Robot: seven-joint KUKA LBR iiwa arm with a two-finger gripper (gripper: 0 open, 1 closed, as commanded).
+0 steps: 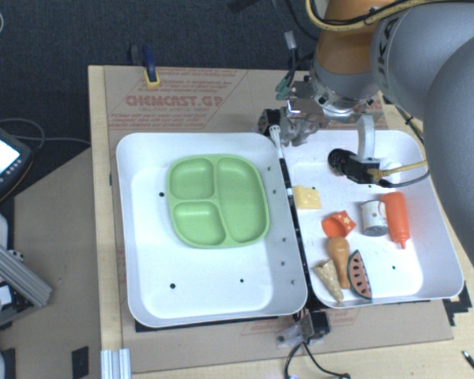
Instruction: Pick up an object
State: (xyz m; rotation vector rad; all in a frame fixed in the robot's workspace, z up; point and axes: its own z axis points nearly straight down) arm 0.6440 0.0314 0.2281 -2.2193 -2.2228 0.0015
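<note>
Watermelon slice (pixel 358 275) sits front of rt bin (pixel 426 279); end effector (pixel 300 125) at bin's back edge, grip state unclear.

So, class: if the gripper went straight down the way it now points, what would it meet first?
The gripper hangs over the far left corner of the right bin, beside the divider between the bins. Straight down it would probably meet bare bin floor or the divider rim; the yellow cheese piece lies nearer the camera. Depth is unclear.

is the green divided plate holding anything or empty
Empty. All three compartments of the green divided plate show bare green; the toy food lies in the right bin.
</note>
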